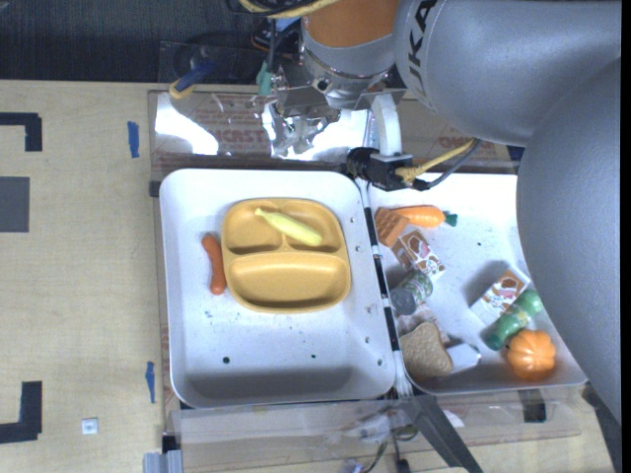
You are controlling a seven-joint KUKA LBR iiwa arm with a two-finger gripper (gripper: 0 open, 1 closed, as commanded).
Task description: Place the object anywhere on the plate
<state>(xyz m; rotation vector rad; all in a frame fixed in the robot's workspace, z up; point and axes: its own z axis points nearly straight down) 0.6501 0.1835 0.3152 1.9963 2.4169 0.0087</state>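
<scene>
Gripper (301, 126) sits at upper centre of the frame, above the far rim of the left bin (187, 264), hanging from the grey arm (513, 57) with its orange band. Nothing visible between it and the bin; whether it is open or closed I cannot tell from this angle.

Plate (286, 254): yellow-tan, 3 compartments, lying in the left bin. A yellow banana-like piece (291, 227) lies in the plate's upper compartment, fully inside the rim. By the look of it, the task's thing is on the plate and the placing is done or nearly so.

A small orange sausage-shaped piece (215, 262) lies on the bin floor just beside the plate's left edge, not on it.

Step in hand, as a judgement: clearing away. To do it well, lift straight up and off to the right, well clear of the plate rim, so nothing drags the yellow piece out.

Count:
- 2 white bins, side by side on the desk.
- 1 plate.
- 1 yellow piece on it.
- 1 orange piece beside it.
- Right bin (473, 235): 1 carrot (419, 216), 1 small pumpkin (530, 354), 1 slice of bread (426, 349), 1 green item (513, 321), plus several small packets and a can too cluttered to count surely.
</scene>
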